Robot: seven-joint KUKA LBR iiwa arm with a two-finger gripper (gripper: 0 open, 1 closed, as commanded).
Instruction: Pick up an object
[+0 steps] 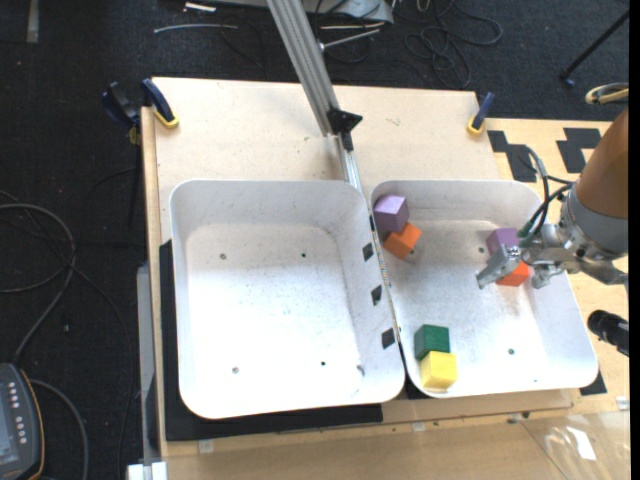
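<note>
Pincer (508, 268) low in right bin (560, 353) — beside purple block (502, 240), orange block (514, 276)

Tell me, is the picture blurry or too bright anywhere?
In the camera view, the blocks look sharp, like the green block on the yellow block; the white bins are bright but still show their specks; the end effector looks slightly soft; the floor around the bench is dark.

**Surfaces and finishes**

Both bins (270, 208) look like smooth, matt white plastic, speckled with small dark marks. The board (250, 128) beneath is pale, matt wood, lightly scuffed. The blocks (437, 370) appear matt and foam-like. The slanted rail (300, 48) is ribbed, shiny metal. The gripper (508, 266) shows dull grey metal. The floor (70, 168) looks like dark, rough carpet.
</note>
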